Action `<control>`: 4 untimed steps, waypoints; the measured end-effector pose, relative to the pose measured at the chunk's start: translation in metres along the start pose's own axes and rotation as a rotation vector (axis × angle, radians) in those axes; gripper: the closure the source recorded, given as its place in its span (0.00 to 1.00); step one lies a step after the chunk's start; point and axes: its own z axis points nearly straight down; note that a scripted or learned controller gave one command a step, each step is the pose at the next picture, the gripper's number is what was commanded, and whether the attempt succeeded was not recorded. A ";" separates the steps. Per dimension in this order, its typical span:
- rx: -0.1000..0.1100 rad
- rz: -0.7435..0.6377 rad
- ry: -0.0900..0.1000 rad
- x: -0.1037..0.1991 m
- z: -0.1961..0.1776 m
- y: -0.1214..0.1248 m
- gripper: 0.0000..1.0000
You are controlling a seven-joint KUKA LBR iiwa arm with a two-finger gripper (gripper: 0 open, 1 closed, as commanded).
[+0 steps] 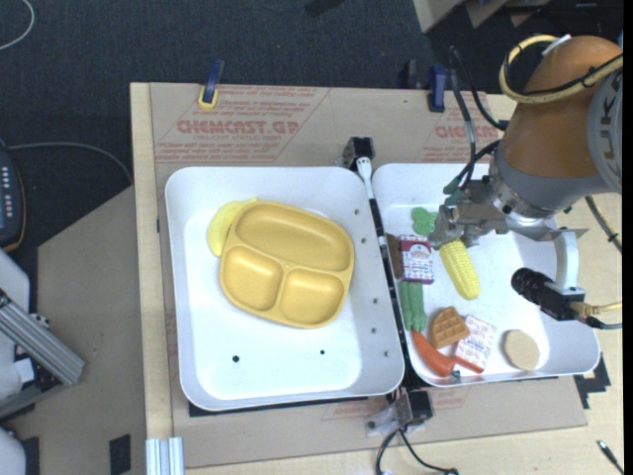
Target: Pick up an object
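Observation:
The right bin (pixel 584 310) holds toy food. A yellow corn cob (pixel 461 270) lies near its middle, and a green piece (pixel 422 220) sits at the far left. A red and white packet (pixel 416 260) rests by the left wall. Toward the front lie a green pod (pixel 412 305), a brown waffle (pixel 448 326), an orange carrot (pixel 431 355), a second small packet (pixel 479 338) and a tan round cookie (pixel 521 348). My gripper (pixel 463 222) hangs just over the far end of the corn cob, beside the green piece.
The left bin (pixel 198 295) holds a yellow divided tray (pixel 285 263) lying over a yellow lid. A black cylinder (pixel 541 293) on the arm juts over the right bin's right side. Clamps and cables stand along the bench's far edge.

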 end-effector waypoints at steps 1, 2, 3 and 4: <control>0.001 0.001 0.000 -0.002 -0.004 0.002 1.00; 0.006 0.002 0.000 -0.008 0.012 0.008 1.00; 0.001 0.002 0.000 -0.006 -0.006 -0.002 1.00; 0.000 0.001 0.000 -0.004 -0.005 0.005 1.00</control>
